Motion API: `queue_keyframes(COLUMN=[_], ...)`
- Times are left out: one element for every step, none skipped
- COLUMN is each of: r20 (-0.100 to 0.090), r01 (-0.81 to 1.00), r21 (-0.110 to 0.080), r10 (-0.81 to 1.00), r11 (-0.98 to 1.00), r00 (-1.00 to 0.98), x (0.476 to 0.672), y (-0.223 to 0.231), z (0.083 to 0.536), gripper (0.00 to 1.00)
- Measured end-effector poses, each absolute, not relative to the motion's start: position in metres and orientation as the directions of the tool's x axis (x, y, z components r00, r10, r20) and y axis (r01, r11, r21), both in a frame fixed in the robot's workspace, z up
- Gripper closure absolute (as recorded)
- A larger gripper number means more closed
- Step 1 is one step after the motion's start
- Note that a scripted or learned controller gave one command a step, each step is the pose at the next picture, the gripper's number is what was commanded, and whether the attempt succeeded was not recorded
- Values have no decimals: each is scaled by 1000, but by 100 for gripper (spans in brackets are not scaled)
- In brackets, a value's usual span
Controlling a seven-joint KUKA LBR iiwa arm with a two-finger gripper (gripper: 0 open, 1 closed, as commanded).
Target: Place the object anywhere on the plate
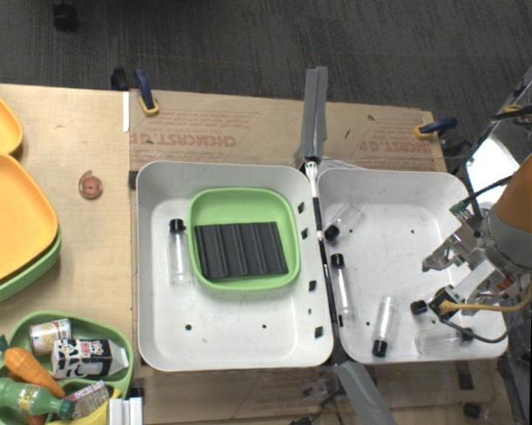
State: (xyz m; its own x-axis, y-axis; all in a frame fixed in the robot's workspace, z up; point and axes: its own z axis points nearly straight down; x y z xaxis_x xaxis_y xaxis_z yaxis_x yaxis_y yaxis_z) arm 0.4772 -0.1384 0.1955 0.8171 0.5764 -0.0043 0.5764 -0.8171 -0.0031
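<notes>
So the green plate (243, 196) sits in the left bin (235, 341), upper middle of the frame, and a dark ridged slab (243, 250) takes up most of its floor. One plate-side vial (177, 249) lies on the bin floor just beside the plate's left rim, not on it.

The claw (440, 259) is way over at the right edge of the frame, above the right side of the right bin (397, 207), well apart from the plate. Honestly can't tell how wide it is or whether it's got anything, too much clutter around the wrist from this angle.

My guess is the thing to move is one of the clear capped vials in that right bin. The lower vial (382, 323) near the bottom middle is closest to the claw. There's also a wall vial (340, 284) along the bin's left side and a corner vial (338, 224) above it. That would explain why the arm hangs over that side.

None of those three is on the plate, so I'd call it barely started. "Anywhere" helps, though a round vial might roll on those ridges.
</notes>
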Motion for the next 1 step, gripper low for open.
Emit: queue_keyframes(r20=[-5], r01=[406], r21=[-2], r10=[406], r11=[-914], r00=[914], x=[477], y=[-82], z=[190], gripper=[0])
